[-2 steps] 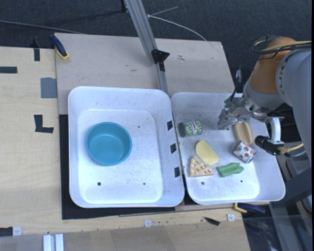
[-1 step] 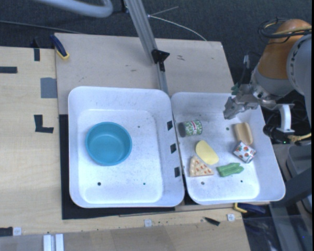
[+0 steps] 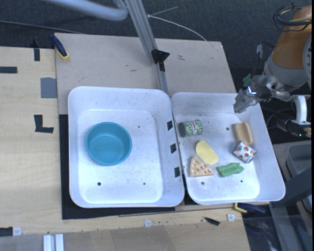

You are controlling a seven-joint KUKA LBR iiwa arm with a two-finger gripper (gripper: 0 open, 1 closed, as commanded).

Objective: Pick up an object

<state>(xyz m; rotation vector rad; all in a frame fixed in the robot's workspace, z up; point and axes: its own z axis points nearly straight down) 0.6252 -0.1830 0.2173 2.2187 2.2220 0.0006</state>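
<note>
Where fingers (image 3: pixel 242 102) hover, bread roll (image 3: pixel 243 132) beneath

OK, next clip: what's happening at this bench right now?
A KUKA arm reaches in from the right, its gripper hovering over the upper right edge of the right bin. That bin has a small green can, a yellow piece, a waffle-like wedge, a green piece, a tan bread-like piece and a small patterned cube. The left bin holds a blue bowl. Nothing is picked up yet.
</note>
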